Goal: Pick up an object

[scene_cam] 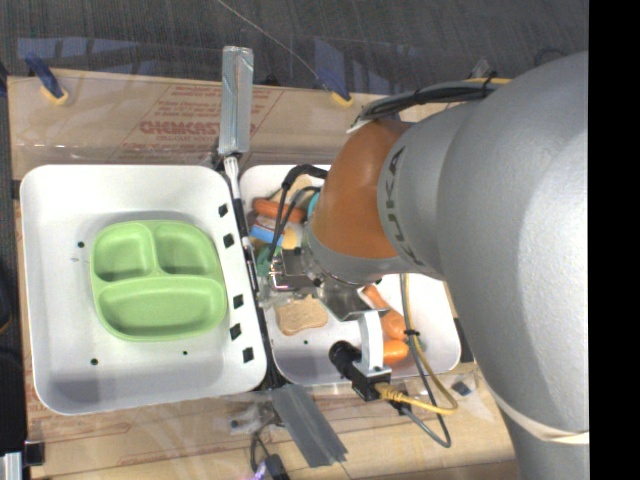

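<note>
**A:** Objects are what you're after, and they all lie in the right bin (440, 340), mostly hidden under the arm (480, 198). That arm is the biggest thing you'll see: grey, reaching in from the right, with its orange band (355, 193) hanging over the far half of that bin.

**B:** And the left bin?

**A:** The left bin (50, 268) is next in size. It holds a green divided plate (158, 278) lying flat near its middle, three compartments facing up.

**B:** Where's the gripper?

**A:** You'll find the gripper (285, 280) low in the right bin, close to the wall shared with the left bin. Whether its fingers are spread or pressed together, you cannot tell; the wrist covers them.

**B:** What can I make out around it?

**A:** Just near of the gripper lies a tan, bread-like piece (302, 316). To the right of that, an orange carrot-like piece (392, 326) peeks out beside a white and black fitting. On the far side, an orange sausage-like piece (270, 209) sits above something blue (263, 234).
</note>
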`<state>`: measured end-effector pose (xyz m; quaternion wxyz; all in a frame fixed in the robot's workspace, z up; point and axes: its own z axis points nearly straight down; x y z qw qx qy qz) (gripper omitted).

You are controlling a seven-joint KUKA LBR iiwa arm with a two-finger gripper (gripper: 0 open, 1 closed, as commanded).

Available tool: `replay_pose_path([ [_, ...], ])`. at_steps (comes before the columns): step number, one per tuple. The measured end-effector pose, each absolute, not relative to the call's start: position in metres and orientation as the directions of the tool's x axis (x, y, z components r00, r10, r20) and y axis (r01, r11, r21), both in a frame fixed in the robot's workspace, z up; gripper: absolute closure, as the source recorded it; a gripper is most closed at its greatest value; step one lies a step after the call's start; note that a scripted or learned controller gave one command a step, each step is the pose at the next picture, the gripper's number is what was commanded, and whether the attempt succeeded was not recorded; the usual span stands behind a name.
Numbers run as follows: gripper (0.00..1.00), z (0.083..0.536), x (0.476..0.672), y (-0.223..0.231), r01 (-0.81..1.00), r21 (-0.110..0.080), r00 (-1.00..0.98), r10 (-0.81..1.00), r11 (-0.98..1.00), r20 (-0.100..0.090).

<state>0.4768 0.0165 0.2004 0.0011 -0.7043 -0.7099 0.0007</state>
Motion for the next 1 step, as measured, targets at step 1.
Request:
replay_pose_path([
  [1,1.00,0.1907,0.4759,-0.0301,0.996,-0.007,0.085,0.996,-0.085,0.001],
])
